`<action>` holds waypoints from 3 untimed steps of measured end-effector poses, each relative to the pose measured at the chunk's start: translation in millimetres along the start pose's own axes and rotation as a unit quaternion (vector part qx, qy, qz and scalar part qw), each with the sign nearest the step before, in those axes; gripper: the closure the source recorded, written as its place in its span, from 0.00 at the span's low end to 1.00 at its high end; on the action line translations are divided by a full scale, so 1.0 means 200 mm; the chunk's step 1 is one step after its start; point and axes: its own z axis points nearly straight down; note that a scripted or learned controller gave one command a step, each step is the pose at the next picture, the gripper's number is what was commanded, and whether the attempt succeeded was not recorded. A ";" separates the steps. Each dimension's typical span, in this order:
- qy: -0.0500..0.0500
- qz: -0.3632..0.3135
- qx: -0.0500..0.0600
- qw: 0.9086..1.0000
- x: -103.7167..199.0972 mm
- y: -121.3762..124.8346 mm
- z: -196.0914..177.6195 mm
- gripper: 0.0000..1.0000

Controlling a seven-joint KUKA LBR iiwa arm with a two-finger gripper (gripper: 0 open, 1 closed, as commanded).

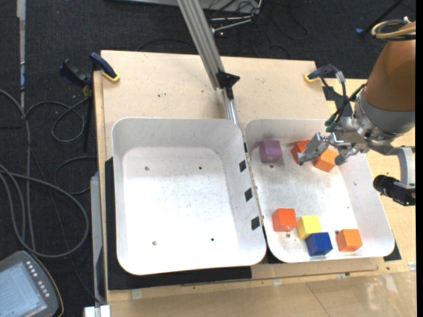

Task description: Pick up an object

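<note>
My gripper [326, 152] hangs over the back of the right bin [370, 203], reaching in from the right. A tilted orange block [325, 161] sits between its fingers, and the gripper is shut on it. A red-orange block [301, 149] lies just left of the gripper, partly behind the left finger. A purple block [269, 151] rests farther left, near the bin's back left corner.
Along the right bin's front lie an orange-red block [285, 219], a yellow block [308, 226], a blue block [319, 244] and an orange block [349, 240]. The left bin [132, 177] adjoins it. A metal pole [205, 38] slants in from the back.
</note>
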 end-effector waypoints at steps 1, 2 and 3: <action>0.000 0.001 -0.003 1.000 0.00 0.00 -0.01 0.00; 0.000 0.001 0.001 1.000 -0.01 0.01 0.31 0.00; 0.000 0.001 0.001 1.000 0.02 0.02 0.62 0.00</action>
